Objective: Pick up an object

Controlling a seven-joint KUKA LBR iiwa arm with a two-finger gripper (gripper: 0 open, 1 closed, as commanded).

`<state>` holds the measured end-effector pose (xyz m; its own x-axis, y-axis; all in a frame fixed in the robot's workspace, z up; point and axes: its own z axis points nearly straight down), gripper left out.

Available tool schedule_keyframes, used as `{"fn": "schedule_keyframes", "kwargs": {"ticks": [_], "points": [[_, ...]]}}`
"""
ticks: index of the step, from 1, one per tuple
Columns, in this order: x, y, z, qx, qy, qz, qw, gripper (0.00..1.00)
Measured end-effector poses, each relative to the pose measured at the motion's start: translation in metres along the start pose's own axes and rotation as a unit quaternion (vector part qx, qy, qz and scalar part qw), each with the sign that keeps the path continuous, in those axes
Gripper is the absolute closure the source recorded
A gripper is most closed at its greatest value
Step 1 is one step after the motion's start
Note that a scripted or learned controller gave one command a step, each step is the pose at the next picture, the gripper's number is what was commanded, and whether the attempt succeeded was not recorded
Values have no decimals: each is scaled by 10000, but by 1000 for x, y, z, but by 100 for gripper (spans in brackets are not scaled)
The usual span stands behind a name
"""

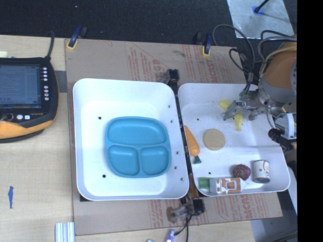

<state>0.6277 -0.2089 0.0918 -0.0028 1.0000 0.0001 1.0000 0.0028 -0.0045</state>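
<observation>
- A yellow banana-like toy (228,106), the likeliest target, lies near the back edge of the right bin (282,185), directly beneath the arm's jaws (241,111).
- The jaws appear spread, their metal fingers (229,112) straddling the yellow piece; nothing is clearly pinched between them, so no hold can be claimed.
- The arm (277,74) reaches in over the right bin's back right corner, its wrist pointing down at the toy, seemingly so the fingers can come together around it.
- Other candidates sit apart: a tan disc (214,139) mid-bin, a carrot (191,141) against the left wall, a carton (222,185), a dark red lump (241,172) and a small can (261,171) along the front edge.
- A blue divided plate (137,146) rests in the left bin (86,100) on the counter (30,185).
</observation>
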Motion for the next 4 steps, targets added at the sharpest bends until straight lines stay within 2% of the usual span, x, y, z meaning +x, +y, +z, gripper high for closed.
{"fn": "schedule_keyframes", "kwargs": {"ticks": [1,2,3,4], "points": [[0,0,-11,0,0,-9,10000,100],[25,27,0,38,2,-11,10000,100],[64,27,0,39,1,-17,10000,100],[126,-16,-101,-12,1,-13,10000,100]]}}
